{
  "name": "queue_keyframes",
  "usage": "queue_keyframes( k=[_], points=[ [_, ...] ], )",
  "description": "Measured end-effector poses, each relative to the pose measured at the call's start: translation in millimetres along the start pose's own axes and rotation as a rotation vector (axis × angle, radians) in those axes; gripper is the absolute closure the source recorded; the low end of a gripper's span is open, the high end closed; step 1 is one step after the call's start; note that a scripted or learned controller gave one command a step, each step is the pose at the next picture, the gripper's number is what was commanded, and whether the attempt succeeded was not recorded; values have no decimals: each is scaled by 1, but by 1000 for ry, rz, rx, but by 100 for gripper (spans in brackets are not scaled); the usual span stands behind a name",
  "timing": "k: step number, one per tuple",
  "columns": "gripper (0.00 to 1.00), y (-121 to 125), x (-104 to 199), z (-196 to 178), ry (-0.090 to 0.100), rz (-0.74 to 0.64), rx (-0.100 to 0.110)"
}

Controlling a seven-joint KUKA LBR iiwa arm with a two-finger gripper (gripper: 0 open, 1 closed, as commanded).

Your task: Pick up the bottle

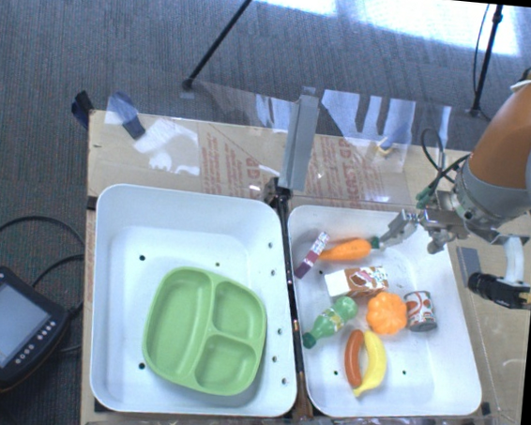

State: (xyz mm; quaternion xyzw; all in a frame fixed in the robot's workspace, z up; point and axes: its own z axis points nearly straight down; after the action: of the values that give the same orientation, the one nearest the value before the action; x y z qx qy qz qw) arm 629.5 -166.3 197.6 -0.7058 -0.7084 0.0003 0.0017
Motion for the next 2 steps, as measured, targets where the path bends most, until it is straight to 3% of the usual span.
queue_keyframes(
  k=[1,2],
  points=[
    [0,16,44,-23,-2,-90,-2],
    [0,-10,106,-29,0,69,2]
  ],
)
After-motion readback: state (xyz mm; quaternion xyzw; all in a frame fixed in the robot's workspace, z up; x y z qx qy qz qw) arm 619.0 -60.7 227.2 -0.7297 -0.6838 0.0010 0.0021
